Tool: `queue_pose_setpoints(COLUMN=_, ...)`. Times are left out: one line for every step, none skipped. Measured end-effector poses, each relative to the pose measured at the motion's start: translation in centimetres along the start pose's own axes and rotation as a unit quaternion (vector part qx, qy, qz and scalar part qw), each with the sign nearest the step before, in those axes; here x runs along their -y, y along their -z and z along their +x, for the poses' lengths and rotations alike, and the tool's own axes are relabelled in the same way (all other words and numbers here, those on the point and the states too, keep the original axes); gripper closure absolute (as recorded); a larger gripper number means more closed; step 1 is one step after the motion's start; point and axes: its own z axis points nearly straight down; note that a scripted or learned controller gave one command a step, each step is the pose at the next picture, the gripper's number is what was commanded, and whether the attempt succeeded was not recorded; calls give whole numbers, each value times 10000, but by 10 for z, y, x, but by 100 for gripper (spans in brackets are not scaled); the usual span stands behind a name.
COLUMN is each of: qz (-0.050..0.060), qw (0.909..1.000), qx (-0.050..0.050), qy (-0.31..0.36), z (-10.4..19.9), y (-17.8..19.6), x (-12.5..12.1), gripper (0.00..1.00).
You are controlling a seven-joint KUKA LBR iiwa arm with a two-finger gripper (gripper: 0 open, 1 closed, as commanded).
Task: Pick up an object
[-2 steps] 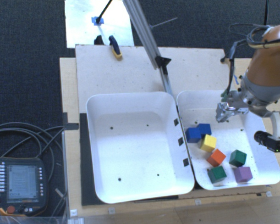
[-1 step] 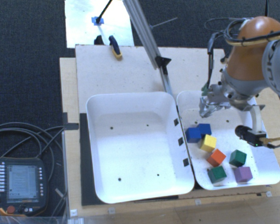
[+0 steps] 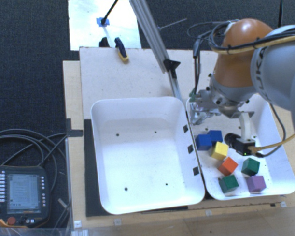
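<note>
Gripper (image 3: 198,113) at right bin's (image 3: 276,135) upper left; grip state unreadable. Blue block (image 3: 209,139) just below-right, nearest candidate.

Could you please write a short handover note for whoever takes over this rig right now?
Gripper: low over the far left end of the right bin, nothing seen between its fingers; open or shut cannot be told.
Objects: blue block, yellow cube, orange cube, two green cubes and purple cube all lie in the right bin.
Done: no pick yet.
Left: grasp and lift one object; the blue block is nearest.
</note>
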Motion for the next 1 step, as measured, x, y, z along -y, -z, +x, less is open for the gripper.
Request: queue_pose_setpoints(qz=-18, qw=10000, qx=8, qy=-3, z=51, y=11, x=-12, gripper=100)
